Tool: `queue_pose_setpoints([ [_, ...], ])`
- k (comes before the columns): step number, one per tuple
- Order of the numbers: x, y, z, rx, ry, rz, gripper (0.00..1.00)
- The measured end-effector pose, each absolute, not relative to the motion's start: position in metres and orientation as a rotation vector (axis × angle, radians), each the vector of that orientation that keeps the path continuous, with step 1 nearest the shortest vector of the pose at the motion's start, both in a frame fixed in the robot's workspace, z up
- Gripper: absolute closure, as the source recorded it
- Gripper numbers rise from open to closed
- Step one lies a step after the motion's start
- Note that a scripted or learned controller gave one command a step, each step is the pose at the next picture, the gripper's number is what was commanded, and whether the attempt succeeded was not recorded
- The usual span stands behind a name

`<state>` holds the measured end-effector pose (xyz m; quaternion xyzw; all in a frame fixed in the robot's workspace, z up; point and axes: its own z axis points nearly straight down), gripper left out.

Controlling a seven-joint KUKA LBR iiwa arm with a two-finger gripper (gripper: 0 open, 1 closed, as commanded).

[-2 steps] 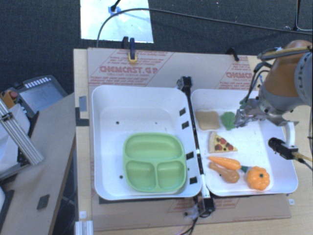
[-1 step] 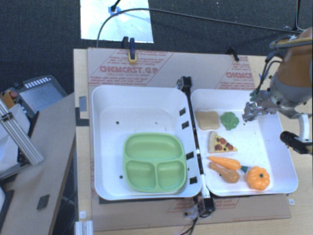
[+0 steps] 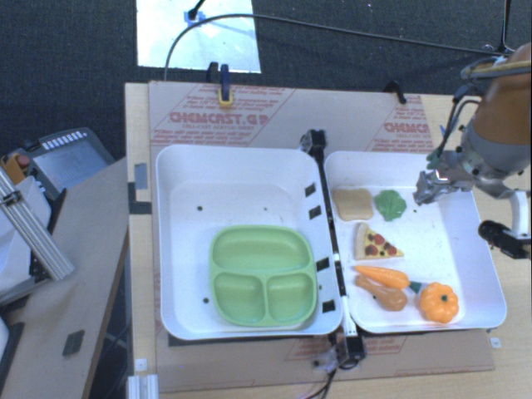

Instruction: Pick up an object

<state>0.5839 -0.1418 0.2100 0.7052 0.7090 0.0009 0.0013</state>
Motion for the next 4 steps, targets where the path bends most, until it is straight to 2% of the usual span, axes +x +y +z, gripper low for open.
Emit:
queue_pose_setpoints([
  [2,0.611,-0.053,0.223,2.211,2.231,0.005,1.0],
  [3,0.611,0.007,0.22,2.21,2.233,0.004,1.0],
  [4,0.619,0.055,0.231,2.21,2.231,0.005,1.0],
])
